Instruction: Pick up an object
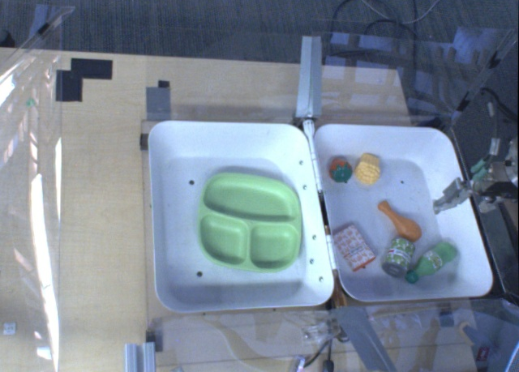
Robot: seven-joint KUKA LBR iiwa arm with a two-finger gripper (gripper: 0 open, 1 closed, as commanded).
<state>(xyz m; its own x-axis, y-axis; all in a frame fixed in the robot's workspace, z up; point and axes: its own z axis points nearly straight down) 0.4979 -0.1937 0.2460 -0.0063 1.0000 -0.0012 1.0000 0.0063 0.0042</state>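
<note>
Over at the right-hand bin [454,151], the pieces lie scattered across the floor, and the arm's gripper [451,197] hangs at that bin's right edge, about halfway along it. From where I stand it is a small grey shape against the rim, and I cannot tell how it is set; nothing is in it that I can see.

Candidates are plenty. A yellow corn cob [368,169] and a small red-and-green ball [340,171] sit touching near the far-left corner. An orange drumstick-like toy [399,220] lies alone in the middle, slanting toward the near-right corner. Along the near edge are a patterned box [354,247] by the left wall, a small green can [397,256], and a green bottle [432,259] lying on its side just beside the can.

I would go for the orange toy. It is nearest the gripper and well apart from everything else, so nothing gets nudged on the way down. The sensible approach is to come over its narrow neck, turn the wrist so the closing line crosses the toy's long axis, and descend until almost on the bin floor before closing. The can and bottle look riskier: they are crowded together and round, likely to roll or squirt out.

Left of the divider, the other bin [170,281] carries a green compartment tray [247,220], which plays no part here.
</note>
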